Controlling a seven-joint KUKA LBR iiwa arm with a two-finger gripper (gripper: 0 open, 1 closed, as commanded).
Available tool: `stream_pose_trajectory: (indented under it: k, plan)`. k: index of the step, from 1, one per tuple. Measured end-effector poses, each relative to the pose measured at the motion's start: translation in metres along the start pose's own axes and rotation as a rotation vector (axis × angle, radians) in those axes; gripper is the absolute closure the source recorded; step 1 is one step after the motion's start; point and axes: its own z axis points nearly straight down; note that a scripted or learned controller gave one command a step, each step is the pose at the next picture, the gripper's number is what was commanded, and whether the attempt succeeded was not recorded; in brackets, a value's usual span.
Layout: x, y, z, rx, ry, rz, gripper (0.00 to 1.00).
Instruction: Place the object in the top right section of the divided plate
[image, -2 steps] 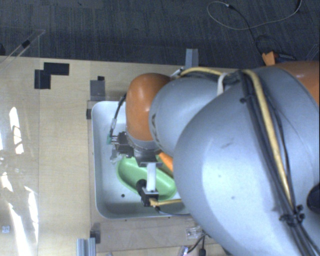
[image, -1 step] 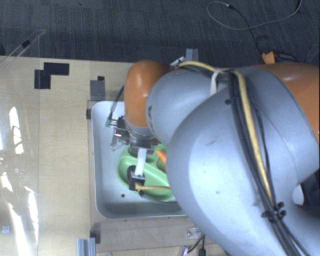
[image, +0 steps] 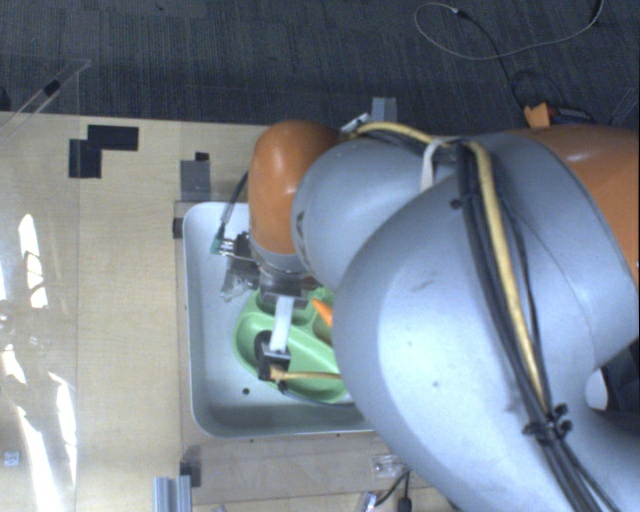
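A green divided plate (image: 252, 335) lies in the white bin (image: 205, 330), and the arm covers most of its right side. A small orange object (image: 322, 309) shows at the plate's upper right, tight against the arm's grey body. My gripper (image: 250, 283) hangs under the orange wrist band, just above the plate's top left rim. The wrist hides whatever is under the gripper.
The grey arm sweeps in from the right and covers the bin's right half and everything beyond it. Bare bin floor shows left of and below the plate. Pale wooden bench lies to the left, with black marks at its far left.
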Motion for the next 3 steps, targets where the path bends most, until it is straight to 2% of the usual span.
stream_pose_trajectory:
  k: [1,2,3]
  plan:
    - [-0.001,-0.005,-0.074,0.001,0.000,0.480,0.00]
    - [0.001,-0.005,-0.083,0.001,-0.001,0.468,1.00]
    - [0.001,0.012,-0.010,0.002,-0.001,0.377,1.00]
